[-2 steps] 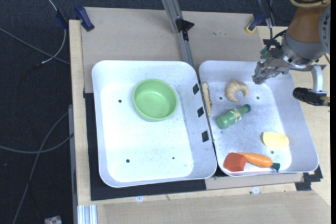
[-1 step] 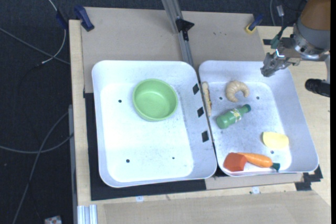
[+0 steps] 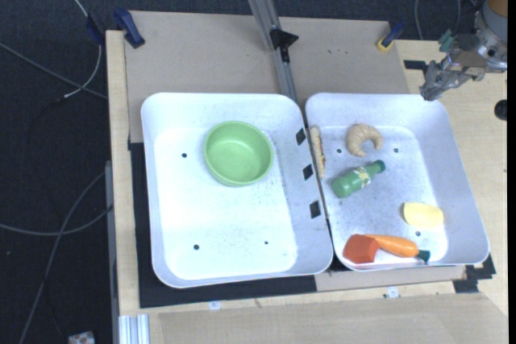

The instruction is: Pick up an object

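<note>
My pincer (image 3: 433,86) hangs just past the back right corner of the right bin (image 3: 451,137), over the bench rather than over any object. Nothing sits between its fingers, and at this slant and size I cannot tell whether they are spread or pressed together. So I judge this to be the approach step: no pick is begun.

All the likely things lie in the right bin. The croissant (image 3: 364,138) is nearest me, toward the back. The green bottle (image 3: 356,180) lies on its side, tilted, near the middle. The yellow piece (image 3: 423,214) rests by the right wall. The carrot (image 3: 394,245) touches a red block (image 3: 360,248) at the front rim. A thin tan stick (image 3: 318,151) hugs the left wall. The left bin (image 3: 169,254) has a green bowl (image 3: 237,152).

The next move calls for travel inward and down over one target — the croissant looks fairest, with bare floor all round it. The stick and the carrot crowd walls and neighbours, leaving little room for fingers.
</note>
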{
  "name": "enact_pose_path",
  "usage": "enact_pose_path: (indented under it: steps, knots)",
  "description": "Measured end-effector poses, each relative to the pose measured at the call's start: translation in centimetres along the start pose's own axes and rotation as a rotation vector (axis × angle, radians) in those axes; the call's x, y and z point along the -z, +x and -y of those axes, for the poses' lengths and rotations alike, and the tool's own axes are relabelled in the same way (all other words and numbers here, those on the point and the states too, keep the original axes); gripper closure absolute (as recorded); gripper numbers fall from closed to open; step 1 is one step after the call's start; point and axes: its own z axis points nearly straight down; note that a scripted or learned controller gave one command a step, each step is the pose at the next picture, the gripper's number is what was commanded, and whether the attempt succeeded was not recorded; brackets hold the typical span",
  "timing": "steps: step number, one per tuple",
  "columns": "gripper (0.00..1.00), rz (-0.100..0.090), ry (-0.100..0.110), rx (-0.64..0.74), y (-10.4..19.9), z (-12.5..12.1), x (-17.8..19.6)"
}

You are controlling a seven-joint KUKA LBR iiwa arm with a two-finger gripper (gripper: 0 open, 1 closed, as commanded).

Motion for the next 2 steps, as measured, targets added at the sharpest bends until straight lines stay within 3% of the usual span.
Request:
enact_pose_path:
  steps: [1, 2]
  knots:
    - [1.00, -0.008, 0.019, 0.004, 4.5, 2.5, -0.6]
    - [1.00, -0.010, 0.020, 0.007, 10.8, 4.3, -0.8]
